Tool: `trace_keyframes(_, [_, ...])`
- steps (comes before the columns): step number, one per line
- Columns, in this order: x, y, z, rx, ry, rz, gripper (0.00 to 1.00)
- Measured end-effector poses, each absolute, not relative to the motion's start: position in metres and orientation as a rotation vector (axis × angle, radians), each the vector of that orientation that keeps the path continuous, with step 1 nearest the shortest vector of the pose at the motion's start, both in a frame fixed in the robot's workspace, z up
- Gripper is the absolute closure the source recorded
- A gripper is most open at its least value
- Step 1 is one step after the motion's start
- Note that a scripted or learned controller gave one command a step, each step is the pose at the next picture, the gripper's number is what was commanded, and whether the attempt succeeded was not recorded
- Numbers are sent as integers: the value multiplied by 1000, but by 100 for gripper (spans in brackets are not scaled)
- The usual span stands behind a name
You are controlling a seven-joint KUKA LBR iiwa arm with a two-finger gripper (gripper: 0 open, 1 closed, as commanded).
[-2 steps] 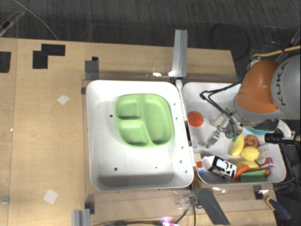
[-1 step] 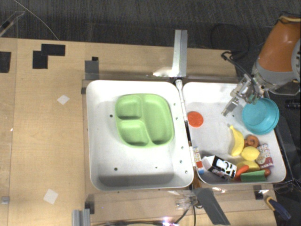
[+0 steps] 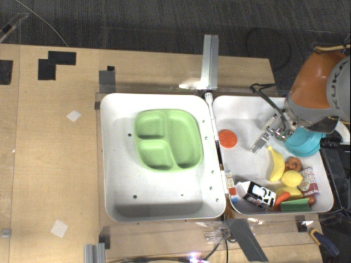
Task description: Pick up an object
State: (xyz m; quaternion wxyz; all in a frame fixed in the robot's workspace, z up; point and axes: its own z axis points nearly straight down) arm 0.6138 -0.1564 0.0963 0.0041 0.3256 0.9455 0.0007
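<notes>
My gripper (image 3: 262, 137) hangs over the bare upper middle of the right bin (image 3: 241, 111). It is open and nothing sits between its fingers. An orange-red disc (image 3: 227, 139) lies to its left on the bin floor. A banana (image 3: 276, 165) lies just below and to its right. Past the banana are a yellow lemon (image 3: 292, 178) and a reddish apple (image 3: 294, 164). A teal cup (image 3: 303, 140) stands right behind the wrist, partly hidden by the arm.
The left bin (image 3: 118, 196) holds a green divided plate (image 3: 167, 139). Along the right bin's front edge lie a black-and-white box (image 3: 259, 195), an orange carrot (image 3: 281, 199), a green block (image 3: 296, 204) and a small can (image 3: 309, 181). A metal post (image 3: 210, 62) rises between the bins.
</notes>
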Motion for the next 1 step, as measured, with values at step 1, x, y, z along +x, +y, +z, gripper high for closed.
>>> trace_keyframes(1, [589, -143, 89, 958, 2979, 2, 0])
